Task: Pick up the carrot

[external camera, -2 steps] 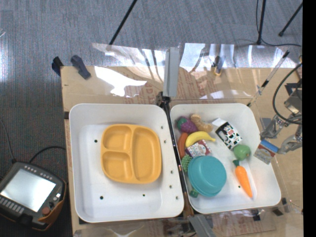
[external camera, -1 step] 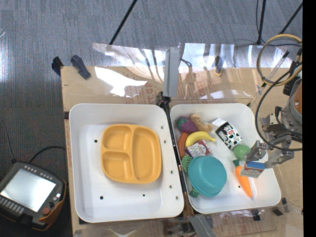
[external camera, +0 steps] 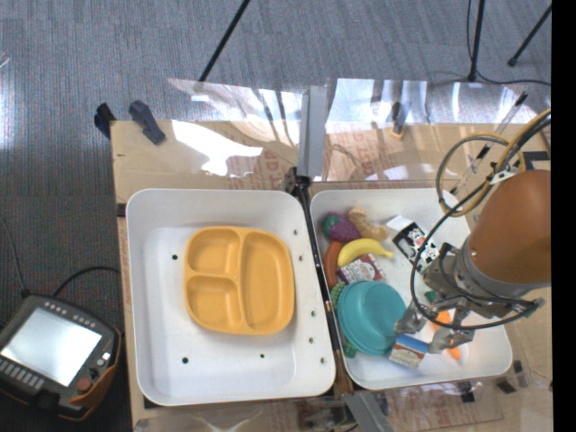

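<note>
The carrot (external camera: pixel 331 261) lies at the right bin's (external camera: pixel 500 364) left wall, pointing up and down, far left of the gripper (external camera: pixel 438 328), whose open fingers hold nothing

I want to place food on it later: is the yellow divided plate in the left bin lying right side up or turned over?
Right side up. The yellow plate lies flat in the left bin, its three hollow compartments facing upward.

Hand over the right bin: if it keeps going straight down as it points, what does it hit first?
Probably the small boxed item and the orange piece lying under the hand, beside the teal bowl. Depth is hard to judge from this slanted view, so it could instead reach the right bin floor.
</note>
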{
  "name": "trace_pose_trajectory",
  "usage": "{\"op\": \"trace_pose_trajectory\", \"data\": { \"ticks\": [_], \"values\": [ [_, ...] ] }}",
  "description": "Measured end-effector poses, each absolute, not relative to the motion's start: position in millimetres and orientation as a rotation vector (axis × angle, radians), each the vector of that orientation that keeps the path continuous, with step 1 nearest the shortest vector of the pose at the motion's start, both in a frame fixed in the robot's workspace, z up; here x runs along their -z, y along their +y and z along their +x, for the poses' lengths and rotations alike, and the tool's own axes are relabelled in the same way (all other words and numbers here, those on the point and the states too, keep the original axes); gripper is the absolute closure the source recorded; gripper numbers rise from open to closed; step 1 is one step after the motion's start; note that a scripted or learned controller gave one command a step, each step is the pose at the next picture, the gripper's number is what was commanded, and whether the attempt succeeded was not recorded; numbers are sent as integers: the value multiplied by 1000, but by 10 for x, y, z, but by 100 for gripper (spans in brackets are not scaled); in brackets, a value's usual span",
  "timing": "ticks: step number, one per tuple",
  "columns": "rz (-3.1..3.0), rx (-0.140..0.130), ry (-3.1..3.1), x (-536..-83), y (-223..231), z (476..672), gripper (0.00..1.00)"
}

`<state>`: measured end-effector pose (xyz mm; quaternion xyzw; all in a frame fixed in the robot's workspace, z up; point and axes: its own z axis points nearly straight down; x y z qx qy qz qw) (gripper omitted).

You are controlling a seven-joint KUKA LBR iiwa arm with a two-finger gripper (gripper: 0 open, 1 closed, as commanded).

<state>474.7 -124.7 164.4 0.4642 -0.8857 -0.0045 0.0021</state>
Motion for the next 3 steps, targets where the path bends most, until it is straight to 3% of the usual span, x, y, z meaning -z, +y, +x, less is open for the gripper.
{"op": "trace_pose_trajectory", "data": {
  "ticks": [1, 2, 3],
  "values": [
    [1467, 15, -2775, -1747, -1211, 4768, 100],
    [1702, 0, -2645, -2390, -1623, 4985, 100],
    [2163, 8, -2281, -2376, -2041, 4760, 100]
  ]
}}
